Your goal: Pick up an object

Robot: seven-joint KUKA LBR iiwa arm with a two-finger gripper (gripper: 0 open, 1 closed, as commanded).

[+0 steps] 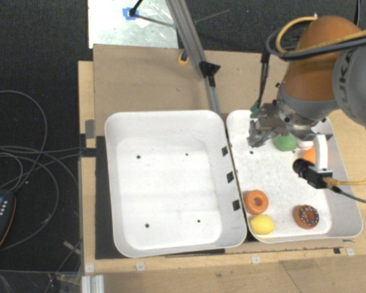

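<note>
Gripper (260, 133): low over the right bin's (348, 221) far end, beside a green object (287, 143); finger state cannot be told, no grasp visible. Orange ring (256, 201), lemon (263, 224), brown doughnut (306, 216): resting near front. Pick not yet done.

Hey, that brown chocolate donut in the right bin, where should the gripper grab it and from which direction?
Come straight down on the chocolate donut; it lies flat with its hole up. I'd pinch across one side of the ring, one finger in the hole, or span the whole ring. Its far side looks freest, since the bin's rim is close.
</note>
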